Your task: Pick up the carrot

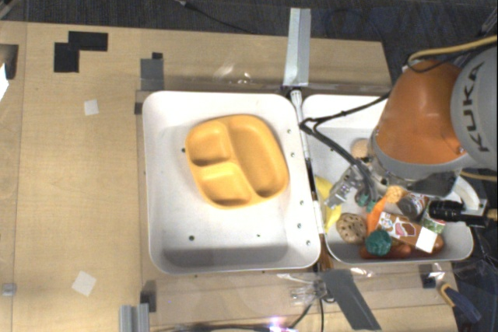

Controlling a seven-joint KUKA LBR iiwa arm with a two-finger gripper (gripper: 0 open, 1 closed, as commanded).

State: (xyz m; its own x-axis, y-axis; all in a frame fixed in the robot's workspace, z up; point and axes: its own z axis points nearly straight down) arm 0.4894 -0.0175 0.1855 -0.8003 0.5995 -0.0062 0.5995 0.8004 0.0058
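- The wooden tabletop (70, 190) carries two shallow white bins side by side, with a grey metal post (296, 47) rising at the far end of the gap between them.
- The left bin (167, 233) holds a yellow divided plate (233, 159), lying a little above the bin's middle; it has three compartments.
- The right bin (459, 245) is mostly hidden by the arm, which reaches in from the right; its orange band (416, 117) sits over the bin's middle.
- The gripper (359, 186) hangs low over the left part of the right bin, among the clutter; the metal parts there are small and blurred, and whether the fingers are apart or together cannot be told.
- The carrot (377, 212) lies in the right bin just right of and below the gripper, an orange piece slanting from upper right to lower left. It rests among the other things, and nothing shows it between the fingers.
- A round cookie (351, 227) with dark chips lies just left of the carrot, near the bin's left wall.
- A teal lump (379, 243) sits right below the carrot, near the bin's front wall.
- A small box (406, 229) with a white and red label lies just right of the carrot, tilted.
- A yellow thing (321, 186) peeks out by the bin's left wall, left of the gripper.
- A black cable (331, 140) runs from the arm toward the dividing edge between the bins.
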